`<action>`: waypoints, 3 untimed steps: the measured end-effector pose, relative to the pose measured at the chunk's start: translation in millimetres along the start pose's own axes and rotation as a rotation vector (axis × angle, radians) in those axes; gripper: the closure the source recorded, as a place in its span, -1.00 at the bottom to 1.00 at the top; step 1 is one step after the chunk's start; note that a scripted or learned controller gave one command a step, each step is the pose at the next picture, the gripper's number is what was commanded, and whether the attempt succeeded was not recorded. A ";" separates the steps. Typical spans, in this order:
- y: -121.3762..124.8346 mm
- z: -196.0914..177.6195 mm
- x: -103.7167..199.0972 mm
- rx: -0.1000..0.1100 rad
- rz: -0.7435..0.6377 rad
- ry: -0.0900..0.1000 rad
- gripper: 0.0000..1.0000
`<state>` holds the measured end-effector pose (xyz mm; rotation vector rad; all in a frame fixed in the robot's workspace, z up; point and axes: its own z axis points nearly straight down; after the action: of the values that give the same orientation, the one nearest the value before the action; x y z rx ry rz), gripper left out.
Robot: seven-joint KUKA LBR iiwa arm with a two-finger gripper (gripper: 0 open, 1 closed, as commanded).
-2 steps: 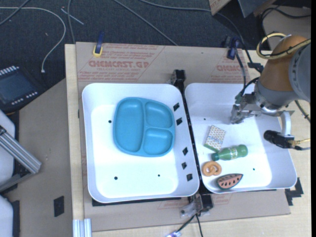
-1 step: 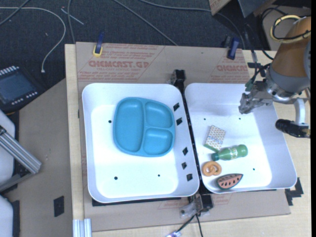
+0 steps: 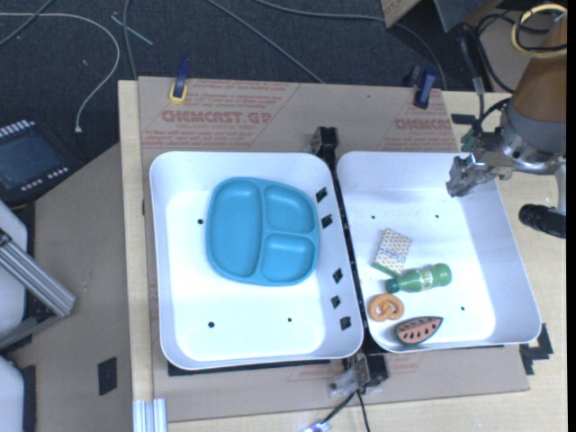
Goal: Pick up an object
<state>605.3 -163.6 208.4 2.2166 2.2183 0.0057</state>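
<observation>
Fingers [image 3: 455,187] on our gripper [image 3: 461,180] look too small and blurry, so we cannot tell if they are open or closed. We see the gripper up at about 1 o'clock over the right bin [image 3: 504,241], well apart from the toys. The toys sit close together near 7 o'clock in that bin: a little checked packet [image 3: 392,249], a green bottle [image 3: 420,279] lying on its side just below it, a pretzel [image 3: 386,309], and a watermelon slice [image 3: 419,329] by the low edge. The left bin [image 3: 180,268] has a blue plate [image 3: 263,230] in it. We think the green bottle is the best one to grab. It looks like light, hard plastic, so it should not squash or break. But it is round and smooth, so it may roll or slip away. We would hold it across the middle of its body, one finger at 12 o'clock and one at 6 o'clock. The packet looks flat and thin, so it may be hard to lift.
</observation>
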 end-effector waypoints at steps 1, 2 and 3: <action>-4.1 -47.5 -6.2 0.001 0.001 0.000 1.00; -25.9 -41.3 52.4 0.009 -0.003 0.004 1.00; -43.2 -27.4 100.0 0.011 -0.004 0.005 1.00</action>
<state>561.9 -63.6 235.3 2.2202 2.2298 -0.0009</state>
